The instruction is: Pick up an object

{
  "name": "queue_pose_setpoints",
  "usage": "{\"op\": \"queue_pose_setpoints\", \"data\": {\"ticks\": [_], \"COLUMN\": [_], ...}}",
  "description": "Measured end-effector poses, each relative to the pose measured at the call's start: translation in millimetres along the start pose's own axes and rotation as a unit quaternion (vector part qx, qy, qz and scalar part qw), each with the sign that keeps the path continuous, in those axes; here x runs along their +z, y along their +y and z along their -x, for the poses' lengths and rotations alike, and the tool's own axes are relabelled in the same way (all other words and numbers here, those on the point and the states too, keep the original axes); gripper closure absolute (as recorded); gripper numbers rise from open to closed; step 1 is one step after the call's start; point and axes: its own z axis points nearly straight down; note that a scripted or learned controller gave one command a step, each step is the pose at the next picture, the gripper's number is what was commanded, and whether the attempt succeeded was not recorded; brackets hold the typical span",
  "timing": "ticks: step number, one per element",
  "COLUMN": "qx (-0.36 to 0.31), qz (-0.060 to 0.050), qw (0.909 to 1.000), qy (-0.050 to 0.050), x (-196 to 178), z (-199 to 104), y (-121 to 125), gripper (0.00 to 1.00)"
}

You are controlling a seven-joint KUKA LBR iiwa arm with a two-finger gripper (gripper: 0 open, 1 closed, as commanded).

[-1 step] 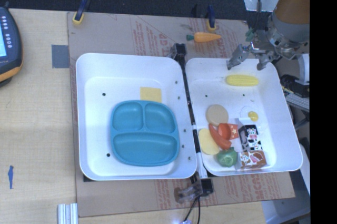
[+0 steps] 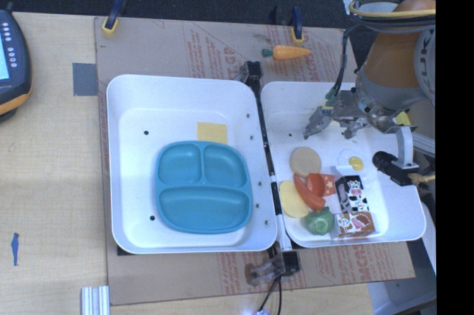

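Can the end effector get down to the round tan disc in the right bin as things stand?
Probably yes: the end effector hangs just above the tan disc, whose top is bare; the red piece only borders its lower edge.

This is a robot lab or test workshop. A wooden bench point(image 2: 44, 187) carries a cardboard sheet point(image 2: 185, 47) held by clamps point(image 2: 112, 14), 2 white bins point(image 2: 118, 158) fixed side by side, a handheld control pendant point(image 2: 10, 58), and a grey-and-orange robot arm point(image 2: 392, 61).

2 white bins point(image 2: 118, 158), 1 blue tray point(image 2: 204, 187), 3 clamps point(image 2: 112, 13).
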Motion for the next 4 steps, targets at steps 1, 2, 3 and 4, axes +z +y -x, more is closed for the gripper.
{"op": "queue_pose_setpoints", "data": {"ticks": [1, 2, 3, 4], "qx": [-0.001, 0.000, -0.001, -0.007], "qz": [0.000, 0.003, 0.004, 0.012], "qw": [1.0000, 1.0000, 1.0000, 0.9999], "qy": [0.001, 0.000, -0.001, 0.001], "x": [77.2, 73.7, 62.9, -33.5], "z": [-16.4, -22.1, -20.5, -125.5], "y": [-42.1, -85.3, -83.5, -28.9], "gripper": [0.00, 0.00, 1.00, 1.00]}}
